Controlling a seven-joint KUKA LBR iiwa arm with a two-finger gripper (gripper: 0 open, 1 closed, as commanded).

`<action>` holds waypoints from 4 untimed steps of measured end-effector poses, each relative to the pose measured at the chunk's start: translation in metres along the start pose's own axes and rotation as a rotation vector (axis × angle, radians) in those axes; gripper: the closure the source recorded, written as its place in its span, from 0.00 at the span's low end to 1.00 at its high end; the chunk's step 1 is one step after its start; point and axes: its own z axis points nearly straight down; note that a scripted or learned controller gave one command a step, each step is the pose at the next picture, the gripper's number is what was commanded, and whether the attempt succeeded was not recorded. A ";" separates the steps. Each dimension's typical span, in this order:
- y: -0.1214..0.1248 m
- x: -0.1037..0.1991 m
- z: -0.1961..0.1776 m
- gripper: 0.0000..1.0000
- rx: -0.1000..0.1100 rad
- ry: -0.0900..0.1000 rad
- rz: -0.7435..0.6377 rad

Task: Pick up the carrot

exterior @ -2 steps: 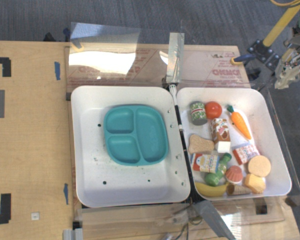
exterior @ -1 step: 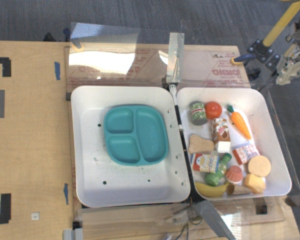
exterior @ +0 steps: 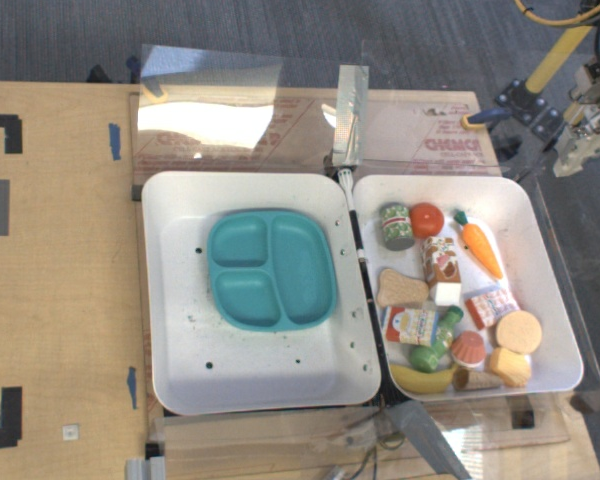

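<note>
The carrot (exterior: 482, 249) is small and orange with a green top. It lies in the right bin (exterior: 548, 268), in its upper right part, with the tip pointing toward the lower right. Its green end sits just right of a red tomato (exterior: 426, 218), and a small brown-and-red carton (exterior: 441, 259) lies to its left. Nothing covers the carrot.
The right bin also holds a green can (exterior: 396, 225), a bread slice (exterior: 401, 289), a banana (exterior: 421, 378) and several other toy foods. The left bin (exterior: 170, 298) carries a teal divided plate (exterior: 273, 269). Yellow and blue hardware (exterior: 540, 83) stands beyond the bin's far right corner.
</note>
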 end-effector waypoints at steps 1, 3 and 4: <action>-0.002 -0.001 -0.013 1.00 0.011 -0.002 0.003; 0.099 -0.032 0.030 1.00 0.002 0.004 -0.081; 0.022 -0.012 -0.025 1.00 -0.002 0.000 -0.235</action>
